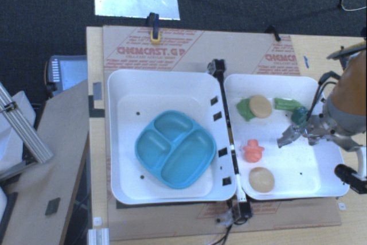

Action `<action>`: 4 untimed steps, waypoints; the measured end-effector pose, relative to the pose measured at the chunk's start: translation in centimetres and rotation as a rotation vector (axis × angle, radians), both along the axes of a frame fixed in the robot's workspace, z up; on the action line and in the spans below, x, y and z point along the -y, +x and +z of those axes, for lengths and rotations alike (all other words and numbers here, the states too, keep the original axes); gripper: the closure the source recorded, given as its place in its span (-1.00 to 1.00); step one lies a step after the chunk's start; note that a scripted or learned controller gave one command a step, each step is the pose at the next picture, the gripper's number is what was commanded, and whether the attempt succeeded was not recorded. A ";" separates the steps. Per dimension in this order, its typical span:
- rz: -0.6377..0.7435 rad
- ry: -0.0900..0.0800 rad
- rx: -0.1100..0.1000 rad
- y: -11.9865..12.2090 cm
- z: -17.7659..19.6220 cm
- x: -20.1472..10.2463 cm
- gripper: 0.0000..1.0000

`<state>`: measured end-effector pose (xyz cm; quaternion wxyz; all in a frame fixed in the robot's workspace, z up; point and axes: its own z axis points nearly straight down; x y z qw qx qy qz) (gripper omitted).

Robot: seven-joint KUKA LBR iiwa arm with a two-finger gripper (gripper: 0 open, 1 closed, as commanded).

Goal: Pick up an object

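Camera view gives us the bench (189, 42) under its printed cardboard sheet, carrying two shallow white bins side by side. The left bin (166, 82) holds a blue divided plate (175, 148), lying flat at a slant near its middle. The right bin (298, 175) holds the small things. The arm (347, 101) reaches in over the right bin's right half, and its gripper (287, 138) hovers above bare bin floor (we cannot tell whether the fingers are apart or together; nothing shows between them). Near the bin's far wall a tan round piece (260, 106) rests against a green leafy piece (245, 108); a green bar (287, 104) lies to their right, with a teal piece (299, 116) just beside it, close to the arm. Left of the gripper sits a red-orange toy (253, 151), and nearer us a second tan disc (261, 179).
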<state>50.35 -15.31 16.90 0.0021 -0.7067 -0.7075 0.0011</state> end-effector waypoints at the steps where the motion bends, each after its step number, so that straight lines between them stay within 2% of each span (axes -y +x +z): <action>1: 0.000 0.000 0.001 -0.2 -6.3 -0.1 -1.00; 2: 0.000 -0.002 0.008 0.0 -4.9 0.0 1.00; 3: 0.003 -0.004 0.013 0.6 1.3 0.6 1.00; 4: 0.003 -0.003 0.011 0.8 5.0 0.7 1.00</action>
